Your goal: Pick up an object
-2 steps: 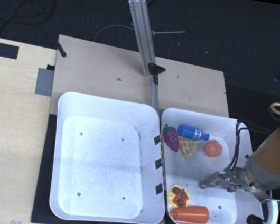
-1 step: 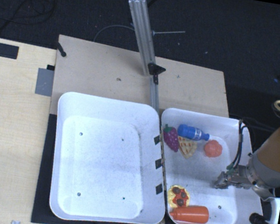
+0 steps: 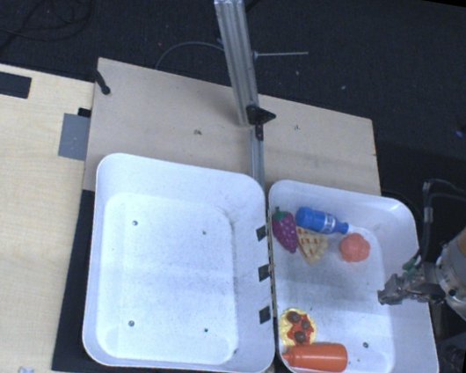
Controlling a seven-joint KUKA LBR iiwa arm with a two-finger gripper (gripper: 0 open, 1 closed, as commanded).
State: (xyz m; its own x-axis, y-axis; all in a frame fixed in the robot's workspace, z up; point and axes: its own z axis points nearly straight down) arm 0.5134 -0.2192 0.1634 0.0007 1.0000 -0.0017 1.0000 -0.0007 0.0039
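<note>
Right bin (image 3: pixel 388 217) has all the stuff: a blue bottle (image 3: pixel 321 221) near the back, purple grapes (image 3: pixel 285 231) just left of it, a waffle wedge (image 3: pixel 312 244) touching the grapes, and a red ball (image 3: pixel 354 247) to the right. Up front there's a hot dog (image 3: pixel 316 356) with a small pizza piece (image 3: pixel 298 325) right behind it. The gripper (image 3: pixel 394 293) sits at the bin's right rim, apart from everything; can't tell its state. Left bin (image 3: pixel 128 173) sits alongside, and a metal bar (image 3: pixel 239 53) leans in behind.
</note>
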